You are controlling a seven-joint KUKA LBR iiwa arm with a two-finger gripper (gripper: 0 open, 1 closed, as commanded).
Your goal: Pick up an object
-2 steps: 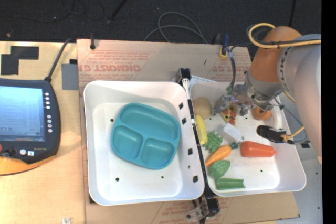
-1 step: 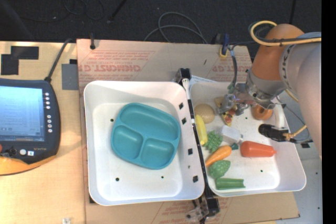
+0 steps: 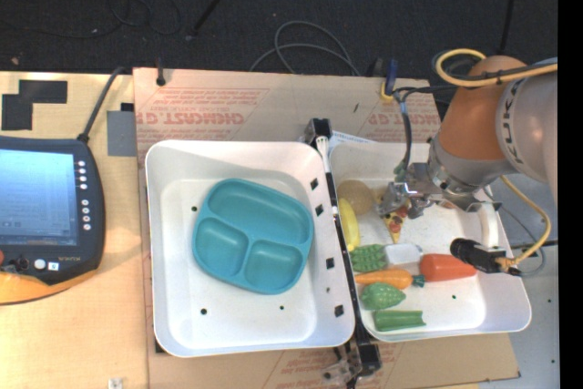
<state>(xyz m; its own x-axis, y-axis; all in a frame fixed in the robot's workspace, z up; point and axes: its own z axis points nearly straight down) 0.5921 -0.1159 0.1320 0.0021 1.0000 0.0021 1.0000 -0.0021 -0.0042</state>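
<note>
The likeliest target is the small orange-and-yellow plastic toy piece (image 3: 394,223) lying on the floor of the right-hand shallow white plastic bin (image 3: 510,310), in its upper middle part. It sits directly under and just in front of the metal two-finger gripper (image 3: 404,199), touching or nearly touching the tips; which of the two is too small to tell. Whether the gripper is spread or closed cannot be told here, and nothing can be seen clamped in it, so I judge the pick as not yet made.

The other pieces all lie towards the near side of the bin from the gripper. A glossy orange plastic carrot with a dark stem end (image 3: 446,267) lies just beside the toy piece's lower right, its long axis running left to right. A slimmer orange carrot-shaped toy (image 3: 386,279) lies across the middle, between a knobbly green plastic vegetable (image 3: 368,258) and a bumpy green pod-like toy (image 3: 383,296). A smooth green bean-shaped piece (image 3: 399,320) rests nearest the front wall. A yellow curved banana-like toy (image 3: 348,223) lies along the left wall, long axis front to back.

The left-hand white bin (image 3: 173,305) holds a matte teal three-compartment plastic plate (image 3: 252,235), well apart from the arm.
</note>
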